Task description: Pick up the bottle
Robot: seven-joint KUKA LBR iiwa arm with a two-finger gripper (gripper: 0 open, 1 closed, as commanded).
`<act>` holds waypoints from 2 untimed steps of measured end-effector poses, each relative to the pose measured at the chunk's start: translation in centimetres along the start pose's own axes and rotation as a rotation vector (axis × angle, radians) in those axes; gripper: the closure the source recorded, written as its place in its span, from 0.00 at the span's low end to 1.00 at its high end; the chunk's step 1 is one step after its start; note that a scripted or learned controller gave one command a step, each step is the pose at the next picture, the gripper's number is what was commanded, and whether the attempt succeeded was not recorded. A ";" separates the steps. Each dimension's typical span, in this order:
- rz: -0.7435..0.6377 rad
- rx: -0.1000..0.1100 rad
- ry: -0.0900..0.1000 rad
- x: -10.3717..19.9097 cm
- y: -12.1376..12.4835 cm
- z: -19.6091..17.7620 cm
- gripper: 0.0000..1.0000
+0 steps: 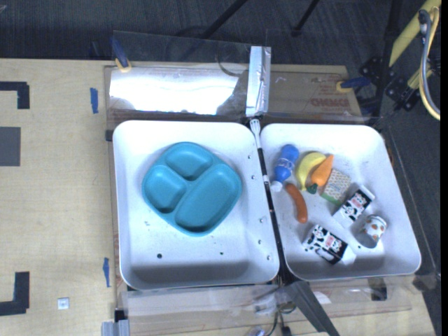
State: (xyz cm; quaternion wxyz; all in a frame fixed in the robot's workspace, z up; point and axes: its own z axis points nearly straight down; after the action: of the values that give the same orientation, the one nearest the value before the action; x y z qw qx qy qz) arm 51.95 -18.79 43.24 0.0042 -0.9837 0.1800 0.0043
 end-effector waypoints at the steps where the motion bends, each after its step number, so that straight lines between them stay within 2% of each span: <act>1: 0.159 0.000 0.000 -1.6 4.6 0.0 1.00; 2: -0.145 0.002 0.006 -1.3 4.3 -0.1 1.00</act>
State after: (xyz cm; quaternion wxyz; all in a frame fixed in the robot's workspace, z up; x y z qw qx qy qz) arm 49.24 -22.38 43.29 0.0048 -0.9941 0.1083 0.0008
